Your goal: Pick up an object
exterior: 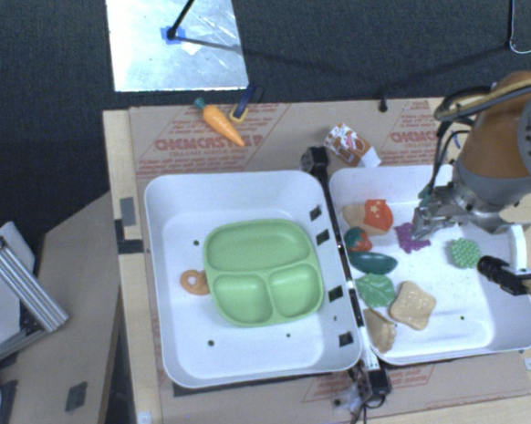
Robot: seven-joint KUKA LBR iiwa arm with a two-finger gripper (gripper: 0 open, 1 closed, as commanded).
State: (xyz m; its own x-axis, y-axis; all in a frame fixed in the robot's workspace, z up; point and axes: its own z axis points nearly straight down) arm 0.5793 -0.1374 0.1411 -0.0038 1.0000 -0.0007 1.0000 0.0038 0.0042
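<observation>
purple toy grapes [410,237] lie in the right bin [458,333], touching the tips of the gripper [424,223], which is lowered over them; whether its fingers grip them or stand apart cannot be told. near them sit a red toy tomato [377,214], a dark green toy vegetable [373,262], a toast slice [412,304] and a green bumpy ball [465,253]. the left bin [180,350] bears a green divided plate [259,271] and a small pretzel [194,282]. a toy carrot [221,124] rests on the cardboard behind.

Green tray [256,271] — perhaps purple grapes [411,237]
</observation>
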